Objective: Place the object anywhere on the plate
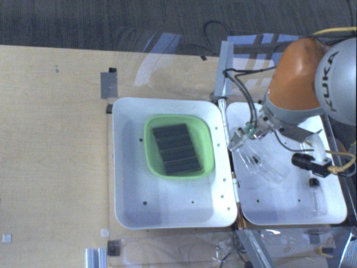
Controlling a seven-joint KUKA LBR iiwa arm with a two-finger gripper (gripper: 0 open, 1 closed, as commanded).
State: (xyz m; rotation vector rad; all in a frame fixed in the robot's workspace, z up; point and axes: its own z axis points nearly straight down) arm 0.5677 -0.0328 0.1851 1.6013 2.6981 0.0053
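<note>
Your surface [50, 149] carries two shallow white bins side by side. In the left bin [128, 205] you have a green plate [206, 149], square with rounded corners, set toward the bin's upper middle. The object [176, 149], a dark grey ridged rectangular block, lies flat on the plate's middle, slightly rotated, inside the green rim on all sides. Your arm [312, 82] comes in from the right over the right bin [290, 205]. The end effector [257, 161] hovers low over that bin's left half, apart from the plate; you cannot tell its state from this view.
</note>
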